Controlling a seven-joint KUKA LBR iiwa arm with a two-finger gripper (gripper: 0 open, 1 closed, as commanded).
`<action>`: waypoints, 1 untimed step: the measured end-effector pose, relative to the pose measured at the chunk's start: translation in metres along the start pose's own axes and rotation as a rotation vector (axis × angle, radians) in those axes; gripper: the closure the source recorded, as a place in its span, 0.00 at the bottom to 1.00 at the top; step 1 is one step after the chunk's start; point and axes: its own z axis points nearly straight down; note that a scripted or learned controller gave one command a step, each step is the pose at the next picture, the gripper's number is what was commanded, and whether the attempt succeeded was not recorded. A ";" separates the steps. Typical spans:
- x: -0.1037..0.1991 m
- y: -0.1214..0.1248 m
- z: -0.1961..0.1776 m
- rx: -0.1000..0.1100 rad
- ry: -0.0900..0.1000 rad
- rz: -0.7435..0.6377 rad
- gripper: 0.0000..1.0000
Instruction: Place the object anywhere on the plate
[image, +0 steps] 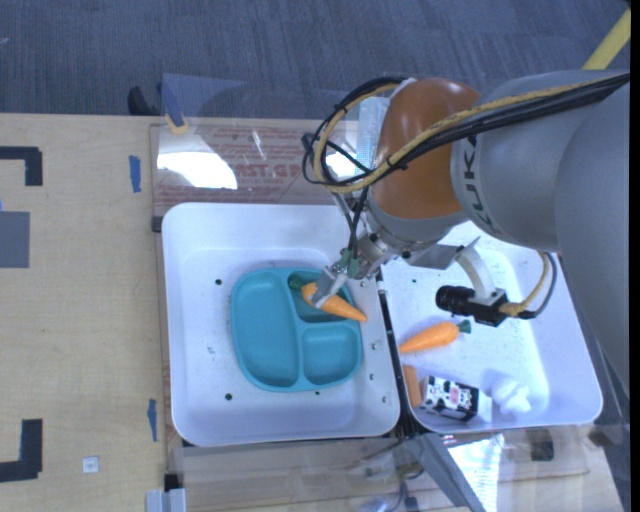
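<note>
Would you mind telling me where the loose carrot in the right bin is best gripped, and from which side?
Grip the carrot across its thick middle, coming straight down from above. It lies flat on the right bin's floor, long axis roughly left-right, so fingers should close across its width. It tapers toward one end, so an end grip would likely slip.

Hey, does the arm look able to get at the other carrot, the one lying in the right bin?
Probably yes. That carrot lies in the open on the right bin floor, nothing on top of it. The end effector is over the teal plate, with another carrot at its tip, which it would have to drop first.
</note>
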 end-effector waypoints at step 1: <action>0.000 0.000 0.000 0.000 0.000 0.000 0.00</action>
